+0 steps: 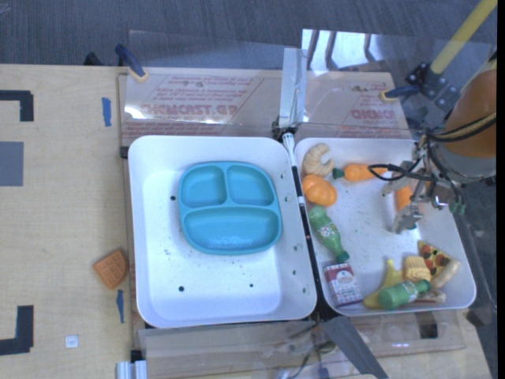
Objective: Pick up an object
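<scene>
My gripper (406, 219) hangs low over the right part of the right bin (371, 212), reaching in from the right. A small orange piece (403, 197) shows right against it, just above its tip; whether it is gripped is unclear. To the left lie a carrot (359, 172), a croissant (318, 158), an orange fruit (319, 190) and a green bottle (329, 234). Along the bin's front lie a red and white box (341, 283), a banana (390, 273), a corn cob (416, 268), a pizza slice (436, 257) and a second green bottle (402, 293).
The left bin (158, 275) holds a blue divided plate (230, 208). An orange waffle-like piece (111, 268) lies on the wooden bench left of the bins. A metal divider (293, 93) stands behind the seam between the bins.
</scene>
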`<act>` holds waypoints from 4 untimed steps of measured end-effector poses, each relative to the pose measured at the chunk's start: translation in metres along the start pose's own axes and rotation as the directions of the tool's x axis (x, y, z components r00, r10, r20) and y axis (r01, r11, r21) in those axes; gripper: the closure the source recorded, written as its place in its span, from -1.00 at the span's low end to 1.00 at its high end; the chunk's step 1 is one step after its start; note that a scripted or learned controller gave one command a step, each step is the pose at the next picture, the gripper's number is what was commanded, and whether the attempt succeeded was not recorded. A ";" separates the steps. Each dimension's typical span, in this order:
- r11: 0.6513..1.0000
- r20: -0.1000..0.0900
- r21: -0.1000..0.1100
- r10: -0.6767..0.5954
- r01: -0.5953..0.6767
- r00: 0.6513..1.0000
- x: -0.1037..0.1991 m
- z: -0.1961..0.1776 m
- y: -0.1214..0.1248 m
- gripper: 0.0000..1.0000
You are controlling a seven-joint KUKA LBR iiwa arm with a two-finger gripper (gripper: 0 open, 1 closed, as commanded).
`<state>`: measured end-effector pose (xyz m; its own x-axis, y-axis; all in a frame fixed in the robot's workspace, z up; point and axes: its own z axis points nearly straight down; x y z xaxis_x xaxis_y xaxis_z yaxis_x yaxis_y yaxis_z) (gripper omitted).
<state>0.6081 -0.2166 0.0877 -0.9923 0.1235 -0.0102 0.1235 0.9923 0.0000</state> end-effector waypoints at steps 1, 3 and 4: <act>1.000 0.003 0.001 0.008 -0.008 1.000 -0.007 0.000 0.016 -1.00; 1.000 0.013 0.002 0.007 -0.007 1.000 -0.011 -0.011 0.017 -1.00; 0.999 0.000 -0.002 0.049 -0.049 0.999 -0.006 0.000 0.006 -1.00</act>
<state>0.6144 -0.2109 0.0875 -0.9850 0.1723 -0.0107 0.1723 0.9850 0.0022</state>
